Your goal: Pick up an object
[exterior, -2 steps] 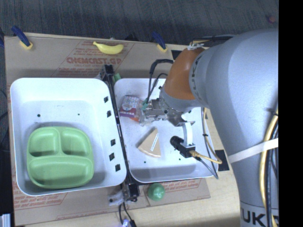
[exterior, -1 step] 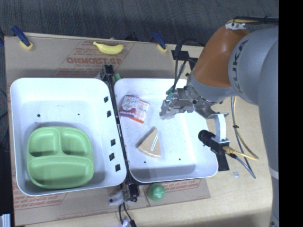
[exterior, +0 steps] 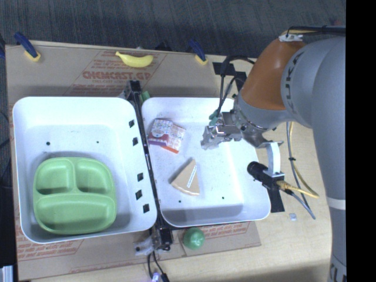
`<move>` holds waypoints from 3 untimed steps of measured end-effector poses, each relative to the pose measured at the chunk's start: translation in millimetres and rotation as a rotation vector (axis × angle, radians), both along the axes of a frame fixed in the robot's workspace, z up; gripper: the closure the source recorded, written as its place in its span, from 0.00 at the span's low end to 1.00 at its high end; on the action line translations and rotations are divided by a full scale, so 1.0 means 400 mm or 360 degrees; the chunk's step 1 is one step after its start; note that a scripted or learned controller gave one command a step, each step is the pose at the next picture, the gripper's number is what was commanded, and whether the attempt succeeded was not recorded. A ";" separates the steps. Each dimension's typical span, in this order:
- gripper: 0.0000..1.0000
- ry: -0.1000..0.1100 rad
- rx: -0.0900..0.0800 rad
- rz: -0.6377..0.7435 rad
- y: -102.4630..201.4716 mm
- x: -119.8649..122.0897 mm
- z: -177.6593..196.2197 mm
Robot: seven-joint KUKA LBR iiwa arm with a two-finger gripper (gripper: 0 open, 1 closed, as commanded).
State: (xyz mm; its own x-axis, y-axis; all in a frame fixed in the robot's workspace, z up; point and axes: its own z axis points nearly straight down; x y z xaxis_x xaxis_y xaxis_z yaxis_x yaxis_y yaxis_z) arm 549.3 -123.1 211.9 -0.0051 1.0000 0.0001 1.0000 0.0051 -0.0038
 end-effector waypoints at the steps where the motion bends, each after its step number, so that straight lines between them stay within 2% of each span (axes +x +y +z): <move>1: 0.00 -0.0001 0.0000 0.0000 0.000 0.000 0.000; 3: 0.00 -0.0001 0.0000 0.0000 0.000 0.000 0.000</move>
